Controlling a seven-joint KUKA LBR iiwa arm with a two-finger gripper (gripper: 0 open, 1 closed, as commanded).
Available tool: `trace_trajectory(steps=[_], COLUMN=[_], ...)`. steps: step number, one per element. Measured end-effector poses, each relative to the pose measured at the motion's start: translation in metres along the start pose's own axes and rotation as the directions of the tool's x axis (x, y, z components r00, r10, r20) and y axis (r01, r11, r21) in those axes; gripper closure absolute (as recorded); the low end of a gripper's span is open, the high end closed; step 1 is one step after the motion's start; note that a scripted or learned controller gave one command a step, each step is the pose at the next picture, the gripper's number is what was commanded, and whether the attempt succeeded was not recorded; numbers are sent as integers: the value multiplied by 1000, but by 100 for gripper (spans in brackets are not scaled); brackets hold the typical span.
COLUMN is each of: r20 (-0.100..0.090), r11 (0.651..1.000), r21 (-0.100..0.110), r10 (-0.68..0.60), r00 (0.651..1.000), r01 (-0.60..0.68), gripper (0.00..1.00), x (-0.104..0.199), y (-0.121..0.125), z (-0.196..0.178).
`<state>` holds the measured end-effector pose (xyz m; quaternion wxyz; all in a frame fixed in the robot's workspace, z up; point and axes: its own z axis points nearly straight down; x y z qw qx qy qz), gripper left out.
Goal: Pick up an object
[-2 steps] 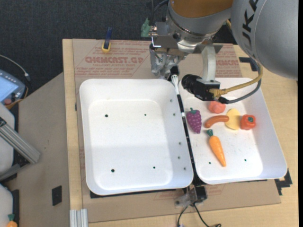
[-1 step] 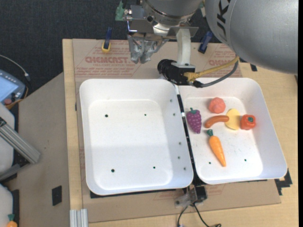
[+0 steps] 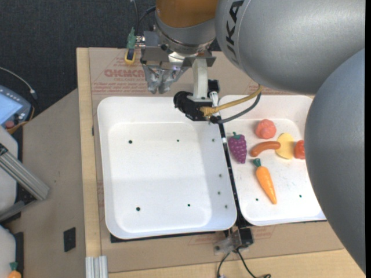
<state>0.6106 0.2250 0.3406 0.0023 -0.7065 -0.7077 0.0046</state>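
Your arm [image 3: 290,33] fills the upper right of the frame, with the gripper [image 3: 160,79] hanging above the far rim of the left bin [image 3: 116,155], holding nothing; you cannot tell how wide it stands. The right bin [image 3: 290,207] at centre right holds every candidate: carrot [image 3: 265,181], grapes [image 3: 237,147], sausage [image 3: 264,148]. You're at the approach step; next, I'd judge, swing right and descend.

I see cardboard sheeting [image 3: 93,155] lying under the tool and bins, dark carpet [image 3: 52,28] beyond it, and a metal rail [image 3: 23,175] well left of the tool.
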Motion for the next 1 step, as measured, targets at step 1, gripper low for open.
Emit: trace_trajectory(steps=[1], r20=[1], r11=[1000], r21=[4], r10=[2], r00=[1000], r01=[-2], gripper=[100], x=[-1], y=[-12], z=[104])
